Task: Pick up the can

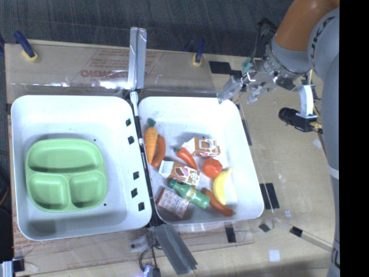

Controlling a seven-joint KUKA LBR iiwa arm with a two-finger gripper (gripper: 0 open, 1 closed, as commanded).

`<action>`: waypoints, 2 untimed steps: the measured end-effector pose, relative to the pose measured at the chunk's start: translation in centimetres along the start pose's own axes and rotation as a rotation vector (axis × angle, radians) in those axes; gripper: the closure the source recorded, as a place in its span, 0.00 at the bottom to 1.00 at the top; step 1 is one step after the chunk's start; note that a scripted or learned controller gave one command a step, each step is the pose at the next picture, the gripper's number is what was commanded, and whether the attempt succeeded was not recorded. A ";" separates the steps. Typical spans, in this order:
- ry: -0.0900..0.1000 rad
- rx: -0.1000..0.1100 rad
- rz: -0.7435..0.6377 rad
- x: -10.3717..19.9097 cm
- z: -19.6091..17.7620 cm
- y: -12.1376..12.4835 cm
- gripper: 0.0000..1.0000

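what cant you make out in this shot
- Can, camera view: lies at the right bin's near edge with the green bottle across it; label too small to read.
- Gripper, camera view: small and blurred over the bin's far corner; finger state unclear.
- Arm: cut off by the top edge.

tray [66, 175] green | bins [34, 111] white | carrot [150, 144] orange | banana [221, 186] yellow | bottle [193, 194] green
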State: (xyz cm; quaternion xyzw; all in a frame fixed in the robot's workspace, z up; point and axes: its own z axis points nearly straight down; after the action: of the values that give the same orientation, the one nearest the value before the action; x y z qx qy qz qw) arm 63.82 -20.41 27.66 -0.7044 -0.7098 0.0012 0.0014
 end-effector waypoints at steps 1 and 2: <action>-0.001 0.000 -0.103 2.4 9.7 -3.5 0.00; 0.000 -0.001 0.018 3.4 18.5 -3.8 0.00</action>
State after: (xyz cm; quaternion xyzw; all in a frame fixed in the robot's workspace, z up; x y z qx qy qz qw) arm 59.93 -17.06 9.15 -0.7106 -0.7036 0.0011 0.0011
